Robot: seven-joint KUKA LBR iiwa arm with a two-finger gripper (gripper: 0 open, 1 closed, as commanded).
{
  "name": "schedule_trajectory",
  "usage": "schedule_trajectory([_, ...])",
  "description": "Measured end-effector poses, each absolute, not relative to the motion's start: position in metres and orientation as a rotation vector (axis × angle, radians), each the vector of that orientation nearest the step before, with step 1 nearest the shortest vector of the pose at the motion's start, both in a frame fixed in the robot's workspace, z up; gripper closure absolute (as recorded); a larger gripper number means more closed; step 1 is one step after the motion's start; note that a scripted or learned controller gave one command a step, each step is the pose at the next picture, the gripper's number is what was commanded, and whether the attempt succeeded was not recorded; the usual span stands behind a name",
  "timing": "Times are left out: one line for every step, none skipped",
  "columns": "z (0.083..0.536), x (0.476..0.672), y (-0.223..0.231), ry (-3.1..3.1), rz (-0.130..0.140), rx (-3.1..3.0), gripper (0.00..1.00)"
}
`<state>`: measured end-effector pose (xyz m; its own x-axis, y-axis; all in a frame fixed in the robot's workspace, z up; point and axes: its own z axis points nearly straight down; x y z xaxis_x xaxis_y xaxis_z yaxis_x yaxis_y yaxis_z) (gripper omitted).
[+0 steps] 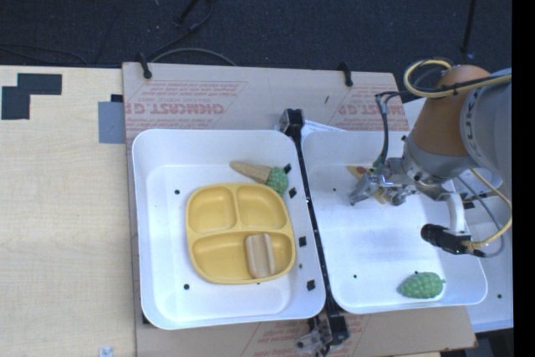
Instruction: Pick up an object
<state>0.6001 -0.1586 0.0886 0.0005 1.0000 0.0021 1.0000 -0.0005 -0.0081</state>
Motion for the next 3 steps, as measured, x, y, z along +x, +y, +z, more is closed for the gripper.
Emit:
schedule_trajectory([0.102, 0.601, -0.159, -2.216, 0.004, -2.221, 1.00])
schedule_trajectory([0.145, 0.599, -0.160, -2.218, -0.001, -2.227, 1.00])
schedule_trajectory([0.187, 0.600, -0.165, -2.219, 0.000, -2.225, 1.00])
